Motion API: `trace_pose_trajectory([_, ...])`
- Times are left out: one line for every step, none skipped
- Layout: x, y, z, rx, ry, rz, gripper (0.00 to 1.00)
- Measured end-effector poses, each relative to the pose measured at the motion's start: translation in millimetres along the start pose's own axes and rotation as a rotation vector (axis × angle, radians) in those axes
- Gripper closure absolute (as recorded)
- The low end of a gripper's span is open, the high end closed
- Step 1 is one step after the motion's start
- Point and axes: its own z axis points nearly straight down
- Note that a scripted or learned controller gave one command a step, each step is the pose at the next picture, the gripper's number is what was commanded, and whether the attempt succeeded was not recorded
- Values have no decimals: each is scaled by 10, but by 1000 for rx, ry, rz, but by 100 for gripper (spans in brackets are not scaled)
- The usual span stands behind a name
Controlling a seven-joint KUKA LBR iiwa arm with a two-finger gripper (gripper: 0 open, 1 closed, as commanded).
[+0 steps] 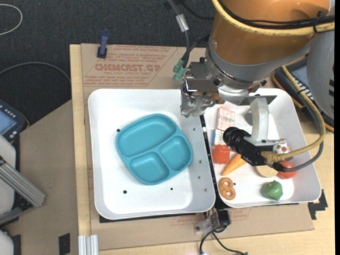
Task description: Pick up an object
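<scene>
My gripper (229, 101) hangs under the big orange and grey wrist, over the back left part of the right bin (307, 180). Just below it in that bin lies a white and red carton (226, 118). Further forward sit a red block (221, 154), an orange carrot (234, 166), a pretzel (227, 188), a green pepper (273, 190) and a red tomato (287, 168). A small white spotted piece (281, 147) rests near the tomato. The wrist hides the bin's back middle.
The left bin (100, 142) holds a teal divided plate (154, 149) lying flat near its middle. Both bins stand on a cardboard sheet (127, 65). A blue clip (102, 44) sits at the sheet's back left edge. Cables trail across the dark floor behind.
</scene>
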Motion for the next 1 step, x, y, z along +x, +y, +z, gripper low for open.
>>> trace_pose_trajectory([575, -2, -94, 8, -2, -1, 100])
